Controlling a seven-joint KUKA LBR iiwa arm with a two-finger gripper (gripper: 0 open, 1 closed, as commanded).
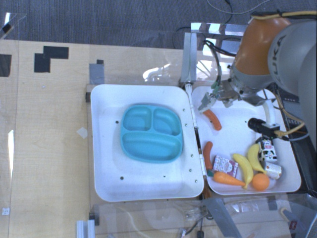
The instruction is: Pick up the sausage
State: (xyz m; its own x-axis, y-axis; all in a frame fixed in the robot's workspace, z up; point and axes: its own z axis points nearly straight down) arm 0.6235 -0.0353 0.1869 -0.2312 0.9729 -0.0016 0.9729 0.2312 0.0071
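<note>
Pincer: the pincer (pixel 212 99) hangs over the top left corner of the right bin (pixel 292 182), below the grey arm's orange band (pixel 257 38); its two fingers look slightly spread, and nothing shows between them.

Sausage: the sausage (pixel 213 119) lies on the floor of the right bin, in its upper left part, near the wall shared with the left bin (pixel 104 182).

Direction from pincer: the sausage lies at about 6 o'clock from the fingertips, just beside them but apart, not touched.

Long axis: it runs from about 10 o'clock to 4 o'clock, upper end nearest the pincer.

Second red piece: another reddish, sausage-like thing (pixel 207 155) lies farther down at 6 o'clock, running nearly 12 to 6 along the same wall; the upper one is plainly the nearer.

Neighbours: a carrot (pixel 228 178), a small carton (pixel 226 164), two bananas (pixel 250 162) and an orange (pixel 260 181) sit well apart at 4 to 5 o'clock, giving the upper sausage free room.

Left bin contents: a blue divided plate (pixel 151 133).

Judgement: the coming move likely calls for a short shift toward 6 o'clock and a descent, fingers closing across the slanted axis.
</note>
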